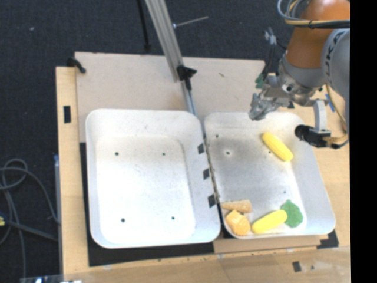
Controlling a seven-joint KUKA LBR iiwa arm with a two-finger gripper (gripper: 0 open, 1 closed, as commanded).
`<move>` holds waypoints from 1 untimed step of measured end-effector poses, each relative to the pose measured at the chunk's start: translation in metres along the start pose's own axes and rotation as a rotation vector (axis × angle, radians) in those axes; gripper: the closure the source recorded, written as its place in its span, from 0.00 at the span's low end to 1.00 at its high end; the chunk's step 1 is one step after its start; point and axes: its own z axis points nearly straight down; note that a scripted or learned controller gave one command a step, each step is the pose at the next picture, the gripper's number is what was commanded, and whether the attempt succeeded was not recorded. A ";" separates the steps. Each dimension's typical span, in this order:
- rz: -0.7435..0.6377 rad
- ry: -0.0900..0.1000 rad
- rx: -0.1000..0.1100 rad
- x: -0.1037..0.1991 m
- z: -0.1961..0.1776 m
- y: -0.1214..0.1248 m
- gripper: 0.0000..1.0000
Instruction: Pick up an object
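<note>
On the wooden bench [147, 81] sit two shallow white plastic bins side by side — the left bin [147, 175] and the right bin [259, 170]. From the right reaches the grey arm with its orange band [312, 34], its two-finger gripper [258, 112] poised over the right bin's far rim, holding nothing. Within that bin lie a yellow oblong piece [277, 147] near the gripper, another yellow oblong [269, 221], a green lump [292, 213], an orange wedge [237, 222] and a tan strip [237, 206] — all clustered along the near edge.
</note>
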 end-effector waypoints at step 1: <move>-0.002 0.001 0.006 -0.001 -0.005 0.001 1.00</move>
